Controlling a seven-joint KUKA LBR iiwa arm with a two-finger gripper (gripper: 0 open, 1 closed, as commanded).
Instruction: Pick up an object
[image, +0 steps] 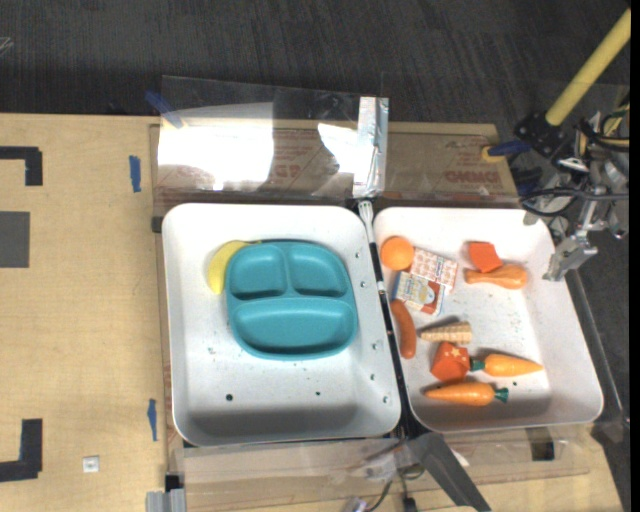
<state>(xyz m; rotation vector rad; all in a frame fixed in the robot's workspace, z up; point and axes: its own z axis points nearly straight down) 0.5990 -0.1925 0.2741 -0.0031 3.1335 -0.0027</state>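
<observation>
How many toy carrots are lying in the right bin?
2. One carrot lies near the bin's right side; the other carrot lies just below it, along the front wall. None looks hidden.

From my remote feed, the gripper (562, 262) is a small assembly of pale grey metal with flat, angular faces and dull highlights. The housing above it (600, 205) is grey-white with dark gaps. A bundle of black cables (556, 160) is looped and tangled around this hardware. A yellow rod (598, 62) meets the cables; I cannot tell whether it belongs to the arm. Screws and markings are too blurred to read.
</observation>
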